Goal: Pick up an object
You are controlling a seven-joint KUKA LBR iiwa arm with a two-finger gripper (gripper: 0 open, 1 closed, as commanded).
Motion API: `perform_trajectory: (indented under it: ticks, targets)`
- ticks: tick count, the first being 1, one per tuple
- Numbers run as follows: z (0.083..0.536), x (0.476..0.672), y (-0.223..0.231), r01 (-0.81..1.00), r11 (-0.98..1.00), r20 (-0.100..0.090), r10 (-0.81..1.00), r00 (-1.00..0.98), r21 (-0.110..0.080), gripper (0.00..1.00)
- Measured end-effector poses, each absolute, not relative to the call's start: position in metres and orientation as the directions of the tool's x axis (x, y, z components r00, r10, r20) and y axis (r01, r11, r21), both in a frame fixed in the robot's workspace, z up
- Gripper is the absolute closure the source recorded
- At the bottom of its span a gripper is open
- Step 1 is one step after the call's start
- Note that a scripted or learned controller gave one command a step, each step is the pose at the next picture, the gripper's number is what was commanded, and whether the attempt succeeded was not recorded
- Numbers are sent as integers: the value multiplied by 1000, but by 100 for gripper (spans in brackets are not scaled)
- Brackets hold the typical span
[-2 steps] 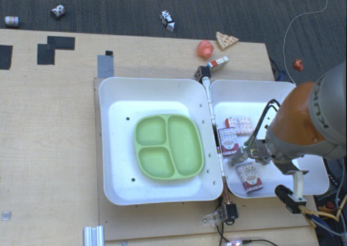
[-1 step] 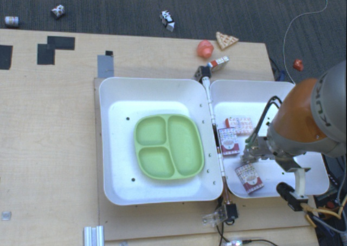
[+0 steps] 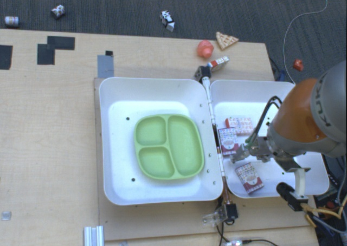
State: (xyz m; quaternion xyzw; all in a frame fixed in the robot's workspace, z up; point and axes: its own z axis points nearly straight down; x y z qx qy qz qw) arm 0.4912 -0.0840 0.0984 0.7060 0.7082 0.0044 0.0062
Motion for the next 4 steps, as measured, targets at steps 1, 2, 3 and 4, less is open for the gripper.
perform_trajectory:
  ticks: [1,2,3,4]
  targets:
    - [87,489,-83,1000,1,-2,1000,-1,8,0]
    - [98,491,-83,1000,3,-2,1000,-3,14,100]
    - [98,491,-83,1000,3,-2,1000,-3,14,0]
    - [87,489,-83,1000,1,-1,1000,-1,8,0]
